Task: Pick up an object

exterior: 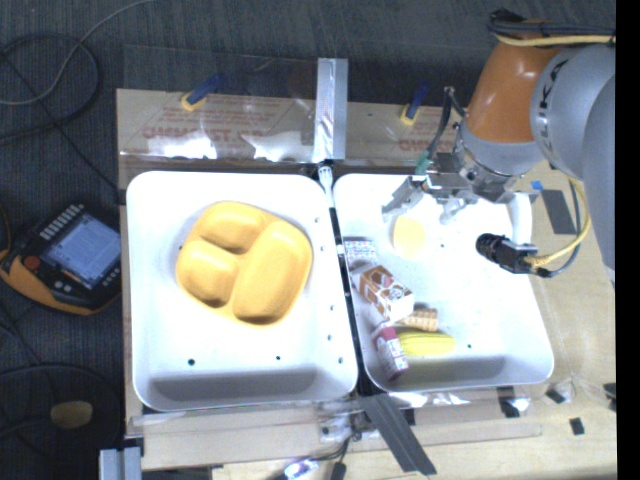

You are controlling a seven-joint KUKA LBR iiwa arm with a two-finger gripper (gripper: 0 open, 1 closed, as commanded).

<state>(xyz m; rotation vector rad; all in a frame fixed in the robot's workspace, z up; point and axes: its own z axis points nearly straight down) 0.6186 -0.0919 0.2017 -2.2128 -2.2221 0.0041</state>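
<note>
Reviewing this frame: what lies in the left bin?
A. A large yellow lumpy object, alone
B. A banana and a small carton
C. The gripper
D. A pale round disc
A: the left bin holds just the large yellow lumpy object, while the banana, the small carton and the pale round disc all lie in the right bin, with the gripper above that bin.

One fixed camera looks down (at a slant) on both bins (140, 268).
</note>
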